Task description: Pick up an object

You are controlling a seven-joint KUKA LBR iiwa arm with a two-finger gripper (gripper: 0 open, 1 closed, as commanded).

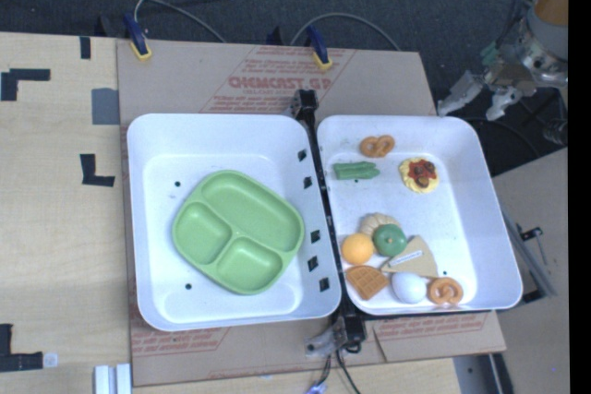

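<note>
- Camera view: gripper [484, 92] is seen at upper right, outside the right bin [488, 198], above the dark floor; jaws spread open, nothing held.
- Left bin [148, 198] is occupied by a green divided plate [238, 232].
- In the right bin, pretzel [377, 145], green bean pod [355, 170] and small pizza [420, 174] are apart at the back; orange [357, 248], green apple [390, 240], waffle [367, 280], egg [407, 287] are clustered in front.

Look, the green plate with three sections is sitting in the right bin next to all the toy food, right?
Not quite. The camera view shows the green plate lying alone in the left bin. The toy food, such as the pretzel, the orange and the white egg, is in the right bin. The plate does have three sections.
</note>
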